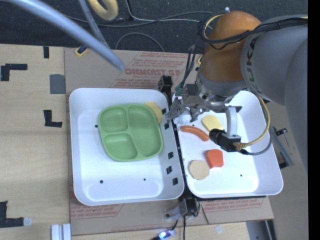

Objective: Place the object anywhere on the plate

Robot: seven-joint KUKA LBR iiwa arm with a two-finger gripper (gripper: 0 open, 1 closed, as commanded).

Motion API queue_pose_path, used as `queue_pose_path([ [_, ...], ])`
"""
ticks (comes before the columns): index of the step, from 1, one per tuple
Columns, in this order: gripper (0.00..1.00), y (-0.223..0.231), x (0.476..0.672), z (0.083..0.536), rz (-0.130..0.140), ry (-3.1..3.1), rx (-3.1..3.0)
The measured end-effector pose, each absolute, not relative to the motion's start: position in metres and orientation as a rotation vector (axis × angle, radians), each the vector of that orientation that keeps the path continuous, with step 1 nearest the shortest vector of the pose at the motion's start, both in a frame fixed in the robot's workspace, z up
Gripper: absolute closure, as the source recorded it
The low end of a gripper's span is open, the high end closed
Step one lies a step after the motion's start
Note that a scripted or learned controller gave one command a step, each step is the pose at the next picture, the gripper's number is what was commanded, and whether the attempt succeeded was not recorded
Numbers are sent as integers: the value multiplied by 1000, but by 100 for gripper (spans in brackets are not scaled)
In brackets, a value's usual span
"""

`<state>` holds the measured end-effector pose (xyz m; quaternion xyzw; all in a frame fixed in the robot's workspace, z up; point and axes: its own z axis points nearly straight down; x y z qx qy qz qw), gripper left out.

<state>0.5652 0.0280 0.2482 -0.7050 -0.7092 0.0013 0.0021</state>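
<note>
Food pieces lie in the right bin point(260, 181): I see a red-orange sausage shape point(194, 132), a pale yellow block point(211, 121), an orange-red chunk point(214, 158) and a round tan disc point(199, 170), all apart from one another on the smooth white floor. Another pale yellow piece point(155, 111) sits in the left bin point(85, 149), touching the upper right rim of the plate point(131, 132). That plate is a matte green, rounded-square tray with three compartments. Red printing on the cardboard sheet point(150, 69) under the bins reads partly as "CHEMCAST"; the rest I cannot make out. My end effector point(181, 109) hangs over the divide between the two bins, near the yellow piece by the plate; from this angle I cannot tell how it is set or whether it touches anything. Above it sits the arm's glossy orange band point(227, 39). The tabletop point(25, 134) looks like pale wood with dark markers.
</note>
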Motion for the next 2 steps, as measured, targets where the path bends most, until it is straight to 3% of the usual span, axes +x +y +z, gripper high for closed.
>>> queue_pose_path([
  [2, 100, 117, 528, 225, 5, -2225, -2212],
])
